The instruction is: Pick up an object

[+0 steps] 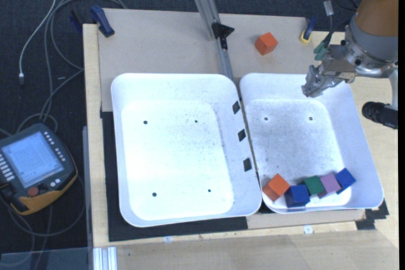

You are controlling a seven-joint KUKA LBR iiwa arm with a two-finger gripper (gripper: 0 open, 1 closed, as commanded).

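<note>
While the metal gripper (312, 89), its state unreadable, hangs over the right bin's (359, 136) rim, five cubes (309, 187) line the near wall.

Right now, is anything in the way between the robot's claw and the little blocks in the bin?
Nothing visible. The gripper hangs over the right bin's far edge, and the blocks crowd along its near wall, with bare bin floor between them.

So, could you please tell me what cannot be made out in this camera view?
- Gripper: too small and blurred to tell whether its fingers are open or shut.
- Arm: cut off by the top and right edges.
- Dark blue block: its lower part is hidden by the right bin's near rim.
- Handheld screen: text too small to read.
</note>
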